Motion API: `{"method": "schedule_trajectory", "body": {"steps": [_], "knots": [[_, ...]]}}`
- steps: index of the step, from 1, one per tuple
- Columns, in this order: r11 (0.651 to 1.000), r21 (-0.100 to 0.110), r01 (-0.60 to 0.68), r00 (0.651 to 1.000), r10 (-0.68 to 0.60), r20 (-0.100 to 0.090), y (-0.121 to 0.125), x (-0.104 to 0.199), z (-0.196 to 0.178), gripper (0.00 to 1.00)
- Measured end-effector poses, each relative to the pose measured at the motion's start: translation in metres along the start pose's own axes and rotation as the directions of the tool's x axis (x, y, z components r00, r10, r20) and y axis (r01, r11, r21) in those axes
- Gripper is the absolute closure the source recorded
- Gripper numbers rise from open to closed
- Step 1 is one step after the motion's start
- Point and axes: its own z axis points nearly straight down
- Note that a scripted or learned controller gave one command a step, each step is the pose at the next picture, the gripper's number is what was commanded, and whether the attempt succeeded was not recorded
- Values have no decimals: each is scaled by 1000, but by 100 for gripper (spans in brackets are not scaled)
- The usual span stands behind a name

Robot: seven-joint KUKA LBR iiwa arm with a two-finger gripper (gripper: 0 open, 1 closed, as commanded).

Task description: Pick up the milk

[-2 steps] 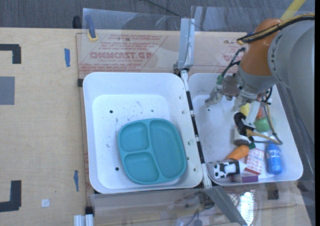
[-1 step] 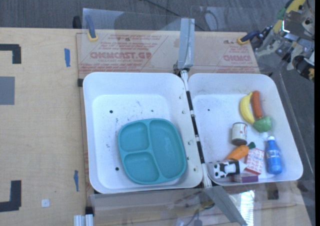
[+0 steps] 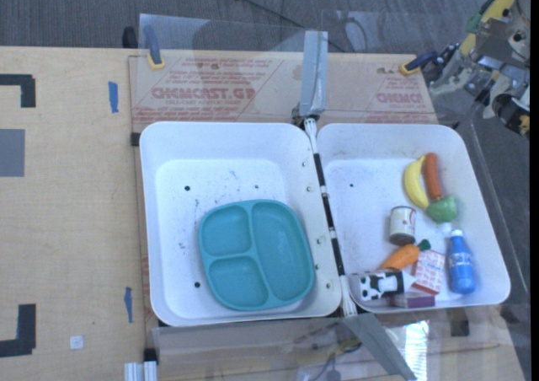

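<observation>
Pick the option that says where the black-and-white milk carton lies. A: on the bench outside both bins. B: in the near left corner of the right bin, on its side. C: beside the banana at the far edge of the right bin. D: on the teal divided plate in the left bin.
B: the milk carton lies on its side in the near left corner of the right bin, just below the carrot.
</observation>
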Motion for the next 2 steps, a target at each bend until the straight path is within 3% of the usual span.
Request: {"method": "schedule_trajectory", "body": {"steps": [1,2], "knots": [[970,5,-244,970,244,0,-101,-35,225,0],[868,1,-497,868,497,1,-90,-90,70,0]]}}
